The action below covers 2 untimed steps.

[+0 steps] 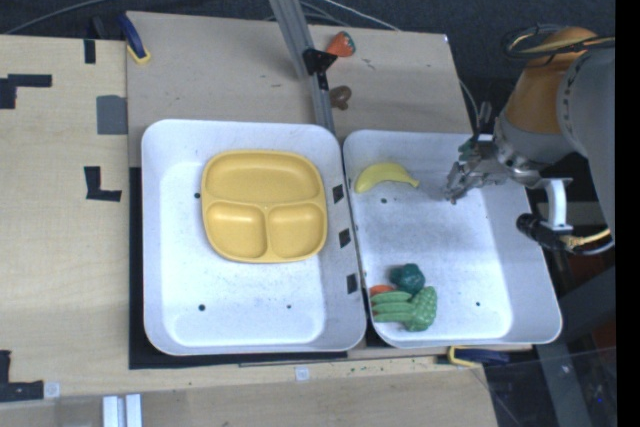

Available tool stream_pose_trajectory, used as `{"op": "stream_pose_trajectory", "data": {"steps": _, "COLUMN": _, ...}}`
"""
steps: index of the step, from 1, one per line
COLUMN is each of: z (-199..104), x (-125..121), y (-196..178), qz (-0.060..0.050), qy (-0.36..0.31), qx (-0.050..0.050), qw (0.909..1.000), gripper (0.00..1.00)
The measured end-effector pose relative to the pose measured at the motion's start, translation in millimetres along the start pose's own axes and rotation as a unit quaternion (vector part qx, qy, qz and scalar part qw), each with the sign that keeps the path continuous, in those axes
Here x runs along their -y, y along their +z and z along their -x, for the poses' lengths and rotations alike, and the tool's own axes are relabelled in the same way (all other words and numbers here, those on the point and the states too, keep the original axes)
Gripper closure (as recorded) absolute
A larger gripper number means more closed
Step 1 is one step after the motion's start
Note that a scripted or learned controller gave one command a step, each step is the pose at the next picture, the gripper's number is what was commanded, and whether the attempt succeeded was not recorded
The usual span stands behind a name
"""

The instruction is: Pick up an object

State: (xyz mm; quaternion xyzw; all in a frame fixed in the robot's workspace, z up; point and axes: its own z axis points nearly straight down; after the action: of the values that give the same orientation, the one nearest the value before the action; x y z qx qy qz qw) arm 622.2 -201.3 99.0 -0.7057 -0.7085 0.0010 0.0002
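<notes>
**Gripper over right bin, nothing held; banana toy is the nearest candidate**

Landmark used throughout: the right bin, the right-hand of two white bins on the counter.

Gripper: positioned above the bin's upper right area, close to its right wall, with the arm entering from the right. The tips point down and toward the bin's left. Nothing shows between the fingers. Whether they are spread or pressed together cannot be told at this resolution.

Candidate object: a yellow banana toy lies on the floor of the bin in its upper left part, near the divide between the two bins. Its long axis runs roughly left to right across the bin, with the curve arching toward the far wall. It lies to the left of the gripper at about the same depth in the bin, near but clearly apart, with bare bin floor between them.

Other contents: a cluster of green vegetable toys, with a small red-orange piece at its left, sits in the bin's lower left corner, well apart from the gripper. A yellow divided plate lies in the left bin.

Assessment: the coming move appears to turn on a leftward shift along the banana's own long axis, then a descent. A grasp across the narrow width looks the sounder choice.
</notes>
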Motion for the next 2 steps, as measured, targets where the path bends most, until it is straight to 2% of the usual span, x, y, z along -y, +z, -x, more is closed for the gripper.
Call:
{"op": "stream_pose_trajectory", "data": {"steps": 1, "z": -5.2, "x": -3.3, "y": -62.6, "qz": 0.003, "qy": 0.001, "qx": 0.000, "qw": 1.0000, "gripper": 1.00}}
{"op": "stream_pose_trajectory", "data": {"steps": 2, "z": -0.7, "x": 0.1, "y": -107.8, "qz": 0.003, "qy": 0.001, "qx": 0.000, "qw": 1.0000, "gripper": 1.00}}
